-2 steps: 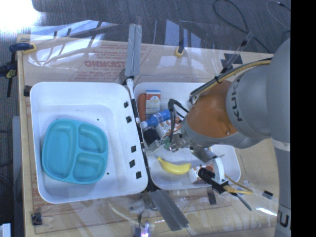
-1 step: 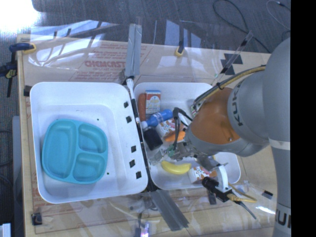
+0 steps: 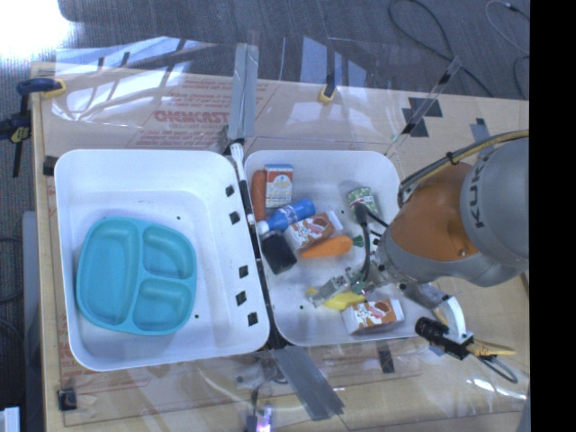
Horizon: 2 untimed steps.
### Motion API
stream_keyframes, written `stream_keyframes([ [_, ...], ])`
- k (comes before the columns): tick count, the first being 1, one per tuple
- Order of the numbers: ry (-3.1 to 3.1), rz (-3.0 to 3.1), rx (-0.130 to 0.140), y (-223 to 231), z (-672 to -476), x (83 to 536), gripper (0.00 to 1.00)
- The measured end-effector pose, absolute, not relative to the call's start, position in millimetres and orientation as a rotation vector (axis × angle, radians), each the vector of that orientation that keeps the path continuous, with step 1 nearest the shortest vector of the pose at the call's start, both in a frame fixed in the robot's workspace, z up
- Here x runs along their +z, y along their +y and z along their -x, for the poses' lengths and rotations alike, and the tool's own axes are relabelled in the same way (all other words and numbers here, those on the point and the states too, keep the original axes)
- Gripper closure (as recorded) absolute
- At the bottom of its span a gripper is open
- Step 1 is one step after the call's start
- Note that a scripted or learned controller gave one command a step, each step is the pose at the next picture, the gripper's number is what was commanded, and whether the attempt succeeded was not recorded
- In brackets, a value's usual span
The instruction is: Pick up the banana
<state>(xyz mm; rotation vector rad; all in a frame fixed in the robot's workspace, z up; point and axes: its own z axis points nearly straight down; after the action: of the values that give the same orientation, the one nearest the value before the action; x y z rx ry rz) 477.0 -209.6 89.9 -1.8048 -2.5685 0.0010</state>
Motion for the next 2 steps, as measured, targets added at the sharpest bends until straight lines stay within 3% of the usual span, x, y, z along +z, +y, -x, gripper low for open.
stream_keyframes([
  [1, -2.571, 1.798, 0.002, -209.2, -478.2, 97.3, 1.00],
  [2, -2.256, 2.182, 0.004, -189.2, -483.1, 191.4, 1.00],
])
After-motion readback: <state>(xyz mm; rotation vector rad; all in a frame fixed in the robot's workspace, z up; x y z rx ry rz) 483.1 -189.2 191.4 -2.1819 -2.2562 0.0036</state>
